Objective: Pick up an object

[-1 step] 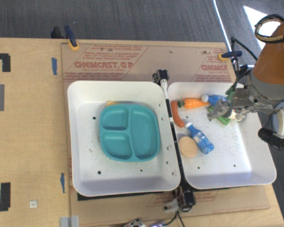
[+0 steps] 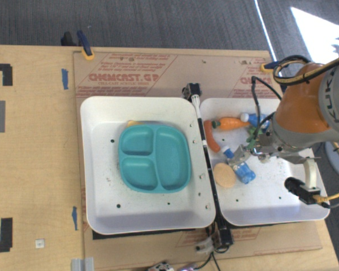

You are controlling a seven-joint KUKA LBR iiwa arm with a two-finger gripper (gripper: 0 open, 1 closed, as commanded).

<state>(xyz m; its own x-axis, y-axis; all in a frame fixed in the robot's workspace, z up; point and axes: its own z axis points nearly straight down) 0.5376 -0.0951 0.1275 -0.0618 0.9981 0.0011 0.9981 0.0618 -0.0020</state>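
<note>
Toys [image 2: 235, 162] crowd the right bin [image 2: 271, 208]; board [image 2: 124, 75] reads "CHEMCAST GP".

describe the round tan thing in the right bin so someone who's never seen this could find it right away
Start at the right white bin, the one the grey and orange arm reaches over. Look to its left side, near the wall shared with the left bin that holds the teal divided plate. The round tan disc lies there beside a blue block; it is the only pale, flat, cookie-like piece among carrot orange and blue.
</note>
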